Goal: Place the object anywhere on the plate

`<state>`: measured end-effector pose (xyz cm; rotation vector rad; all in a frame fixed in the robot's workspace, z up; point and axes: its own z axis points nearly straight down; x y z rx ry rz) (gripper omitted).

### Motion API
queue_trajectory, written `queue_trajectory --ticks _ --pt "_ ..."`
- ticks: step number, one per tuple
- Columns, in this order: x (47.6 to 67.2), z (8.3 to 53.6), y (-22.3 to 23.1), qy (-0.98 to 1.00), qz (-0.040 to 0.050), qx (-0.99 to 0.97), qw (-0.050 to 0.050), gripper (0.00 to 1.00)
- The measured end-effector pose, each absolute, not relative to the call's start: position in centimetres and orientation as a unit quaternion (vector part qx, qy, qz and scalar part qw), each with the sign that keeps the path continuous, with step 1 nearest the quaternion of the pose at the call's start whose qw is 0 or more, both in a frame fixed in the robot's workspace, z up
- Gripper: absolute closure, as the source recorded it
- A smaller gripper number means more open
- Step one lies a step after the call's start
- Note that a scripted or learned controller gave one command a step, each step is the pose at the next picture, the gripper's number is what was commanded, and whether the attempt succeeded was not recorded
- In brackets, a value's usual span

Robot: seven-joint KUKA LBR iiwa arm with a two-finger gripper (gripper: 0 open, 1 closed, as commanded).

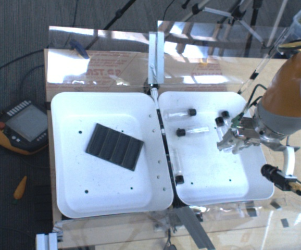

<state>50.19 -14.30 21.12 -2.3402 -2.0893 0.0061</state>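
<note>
Lying left of the fingers (226,144), clear tube (193,132), apart, untouched

We see the arm (286,95) reaching in from the right, its orange band high and the grey wrist below it bent toward the left. The gripper (227,143) hangs low at the wrist's left end, its metal parts pointing left and down. A black fitting juts out below the wrist.
</note>
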Motion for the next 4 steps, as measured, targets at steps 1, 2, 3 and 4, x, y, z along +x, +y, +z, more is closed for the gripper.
queue_trajectory --ticks 1,2,3,4 --pt "52.4 22.3 -4.4 -0.68 0.0025 -0.733 0.002 1.0" --pt "51.0 18.1 3.4 -0.769 0.0028 -0.639 0.002 1.0" --pt "48.3 15.3 11.4 -0.713 0.004 -0.701 0.002 1.0" --pt "48.2 11.4 17.3 -0.77 0.0045 -0.638 0.003 1.0"
